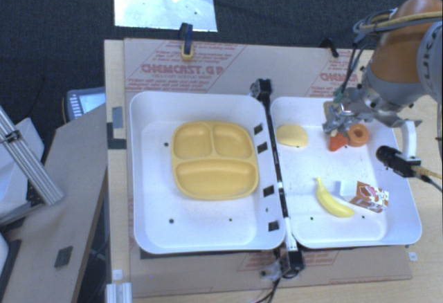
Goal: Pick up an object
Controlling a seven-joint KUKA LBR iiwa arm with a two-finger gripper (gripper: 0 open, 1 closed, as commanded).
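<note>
Carrot (337,143): small, orange-red, by gripper (335,122).

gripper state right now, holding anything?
gripper: down in the right bin at the orange toy; open or shut cannot be told, no grasp visible.

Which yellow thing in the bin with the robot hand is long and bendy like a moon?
The banana, near the right bin's front. The other yellow piece there is a rounded lump by the divider.

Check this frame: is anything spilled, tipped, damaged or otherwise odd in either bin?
Nothing stands out. The tray lies flat in the left bin; the banana, packet and carrot lie loose in the right bin.
</note>
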